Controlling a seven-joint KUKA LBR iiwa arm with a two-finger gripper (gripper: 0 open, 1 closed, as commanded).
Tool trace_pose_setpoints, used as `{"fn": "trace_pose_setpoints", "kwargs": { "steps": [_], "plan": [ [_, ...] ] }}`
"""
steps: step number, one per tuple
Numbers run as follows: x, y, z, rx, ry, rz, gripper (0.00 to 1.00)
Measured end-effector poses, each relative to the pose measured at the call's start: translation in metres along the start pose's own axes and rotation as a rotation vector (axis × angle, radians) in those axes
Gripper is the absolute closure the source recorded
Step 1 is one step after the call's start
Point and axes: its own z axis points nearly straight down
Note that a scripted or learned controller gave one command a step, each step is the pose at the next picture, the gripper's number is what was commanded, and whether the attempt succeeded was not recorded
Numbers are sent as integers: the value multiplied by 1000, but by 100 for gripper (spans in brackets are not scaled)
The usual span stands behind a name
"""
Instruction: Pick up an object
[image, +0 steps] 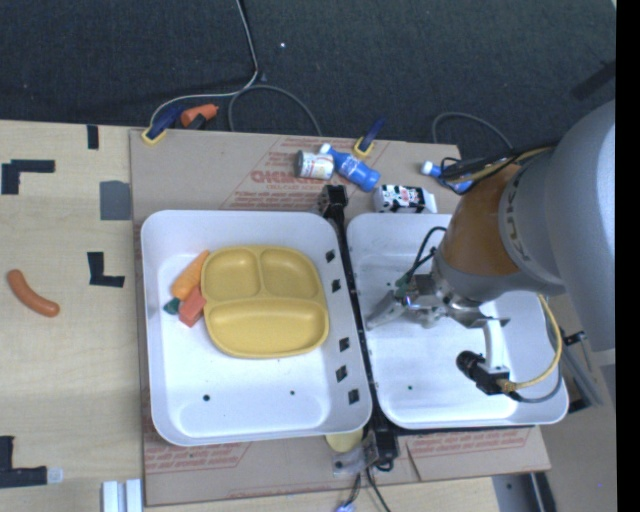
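Best to aim left for the yellow plate (265, 300), gripping a raised rim rather than the flat middle, or else the small orange toy (186, 278) wedged at its left edge in the left bin (160, 380). Plate: 3 sections, glossy plastic. Gripper (392, 305) low in the right bin (440, 405); cannot tell how wide.

The divided plate (265, 301) lies in the left bin (160, 400); toy carrot (187, 275) touches its left edge; right bin (440, 405) sits right of it.
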Motion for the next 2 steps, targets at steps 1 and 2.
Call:
{"fn": "trace_pose_setpoints", "kwargs": {
  "steps": [1, 2],
  "plan": [
    [-8, 101, -3, -6, 2, 1, 0],
    [-3, 112, -4, 9, 1, 3, 0]
  ]
}}
